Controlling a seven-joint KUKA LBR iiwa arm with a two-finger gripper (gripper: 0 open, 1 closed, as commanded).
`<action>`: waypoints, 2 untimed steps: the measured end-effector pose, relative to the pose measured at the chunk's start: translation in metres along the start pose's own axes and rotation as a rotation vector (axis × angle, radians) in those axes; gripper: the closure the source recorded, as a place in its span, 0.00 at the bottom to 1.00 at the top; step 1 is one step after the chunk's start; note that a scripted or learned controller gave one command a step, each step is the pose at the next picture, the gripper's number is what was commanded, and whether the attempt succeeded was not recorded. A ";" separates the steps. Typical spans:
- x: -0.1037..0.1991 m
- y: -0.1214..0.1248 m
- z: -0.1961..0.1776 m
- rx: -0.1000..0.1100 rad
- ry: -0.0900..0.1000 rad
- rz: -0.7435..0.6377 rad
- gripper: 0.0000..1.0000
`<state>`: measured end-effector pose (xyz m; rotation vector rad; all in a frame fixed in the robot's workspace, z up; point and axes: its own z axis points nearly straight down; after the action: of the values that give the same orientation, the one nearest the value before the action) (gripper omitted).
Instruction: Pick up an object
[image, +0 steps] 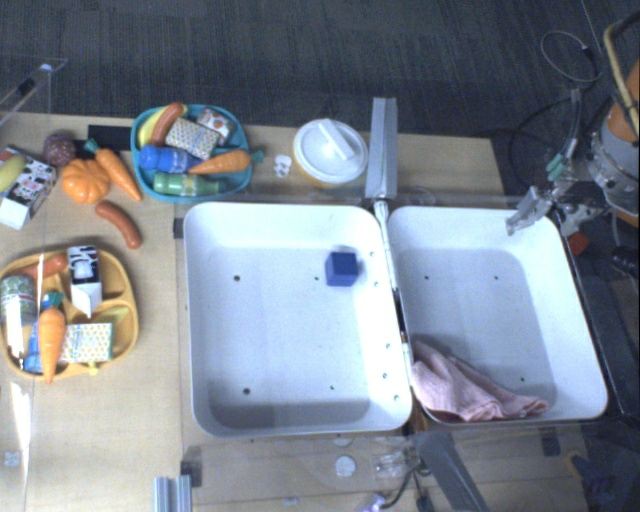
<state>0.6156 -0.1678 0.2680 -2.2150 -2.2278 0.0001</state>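
At the near edge of the worktop (120, 440), at 6 o'clock of the view, two shallow white bins sit side by side. Near to far:

In the right bin (575, 330), a crumpled pink cloth (465, 388) lies bunched in the near-left corner, approx. 7 o'clock of that bin, touching the near wall.

In the left bin (200, 330), a small blue block (342, 267) rests alone on the floor, approx. 1 o'clock of that bin, near the shared divider w/ the right bin.

Farther back, at approx. 2 o'clock of the view, the gripper (522, 212) hangs over the far-right rim of the right bin, arm reaching in from the right. Can't tell whether it's wide or narrow; nothing visible held in it.

Beyond the bins, at 12 o'clock: a white lidded bowl (330, 150) and a blue basket of toy food (190, 152). At 9 o'clock, a yellow tray of toy food (70, 312).

Risks, as judgement:
- Block is well apart from the gripper, across the divider; a low traverse could clip the divider or rim.
- Block is small; an off-centre close could nudge it away, not trap it.
- Cloth is closer but soft and tucked vs. the wall; fingers may hit the wall or pinch only a fold, which slips out on lift.
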 end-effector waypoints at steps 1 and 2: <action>-0.004 -0.009 0.065 0.000 0.000 -0.113 0.00; -0.017 -0.064 0.094 0.001 0.001 -0.004 0.00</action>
<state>0.5516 -0.1853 0.1741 -2.2094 -2.2312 0.0008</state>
